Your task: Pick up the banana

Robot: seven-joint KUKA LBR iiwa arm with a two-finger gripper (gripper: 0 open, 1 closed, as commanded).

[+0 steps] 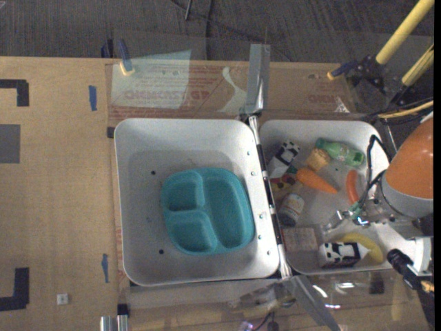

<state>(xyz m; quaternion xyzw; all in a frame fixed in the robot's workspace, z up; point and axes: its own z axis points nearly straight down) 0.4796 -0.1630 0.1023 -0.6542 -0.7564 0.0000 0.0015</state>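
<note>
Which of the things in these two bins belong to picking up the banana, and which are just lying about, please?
Belongs to the job:
banana
gripper

Just lying about:
teal tray
carrot
green bottle
cow toy
small can

Glossy white plastic bins (131, 205); matt teal plastic tray (207, 211).

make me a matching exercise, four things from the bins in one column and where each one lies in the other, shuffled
Things:
1. teal divided plastic tray
2. yellow banana
3. green plastic bottle
4. orange carrot

Places:
a. far end of the right bin
b. middle of the left bin
c. near corner of the right bin, beside a black-and-white cow toy
d. middle of the right bin

Pairs: 1-b, 2-c, 3-a, 4-d
</note>
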